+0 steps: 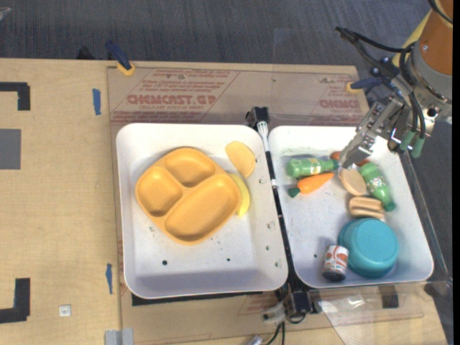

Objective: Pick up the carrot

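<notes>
The carrot [313, 184] is orange with a green stem end and lies in the right bin [413, 185], near its upper left, pointing up to the right. My gripper [353, 157] hangs just right of and above the carrot's tip, its fingers pointing down-left beside a small orange-red piece [336, 156]. Nothing shows between the fingers.
The right bin also holds two green bottles [309, 167] [376, 182], a tan oval piece [353, 181], a hot-dog bun [366, 207], a teal bowl [369, 246] and a small can [335, 261]. The left bin [144, 264] holds an orange divided plate [188, 192], a yellow slice [241, 157] and a banana [243, 197].
</notes>
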{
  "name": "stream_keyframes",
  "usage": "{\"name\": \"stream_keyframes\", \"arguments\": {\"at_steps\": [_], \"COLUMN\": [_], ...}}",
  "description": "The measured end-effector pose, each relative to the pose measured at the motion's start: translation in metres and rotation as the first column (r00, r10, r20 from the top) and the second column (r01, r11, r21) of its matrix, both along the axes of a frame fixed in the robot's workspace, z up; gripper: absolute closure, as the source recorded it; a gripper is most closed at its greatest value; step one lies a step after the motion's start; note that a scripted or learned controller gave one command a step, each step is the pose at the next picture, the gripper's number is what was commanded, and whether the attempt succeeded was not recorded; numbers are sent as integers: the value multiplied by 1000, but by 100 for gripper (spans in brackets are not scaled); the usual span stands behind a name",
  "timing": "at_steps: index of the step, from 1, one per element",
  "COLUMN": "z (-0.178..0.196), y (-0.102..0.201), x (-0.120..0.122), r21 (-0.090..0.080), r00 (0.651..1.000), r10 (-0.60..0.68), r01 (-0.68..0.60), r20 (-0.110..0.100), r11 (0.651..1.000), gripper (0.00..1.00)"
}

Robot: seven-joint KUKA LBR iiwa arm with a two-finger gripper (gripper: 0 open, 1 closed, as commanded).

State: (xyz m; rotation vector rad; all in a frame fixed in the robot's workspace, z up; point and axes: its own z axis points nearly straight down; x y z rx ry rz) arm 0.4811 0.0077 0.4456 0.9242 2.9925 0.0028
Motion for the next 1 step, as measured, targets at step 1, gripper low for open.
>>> {"name": "stream_keyframes", "arguments": {"at_steps": [1], "z": [-1], "y": [2], "x": [0], "r21": [0], "r00": [1000], "r10": [4], "r01": [-4], "r20": [-2], "r11": [1000], "gripper": [0]}}
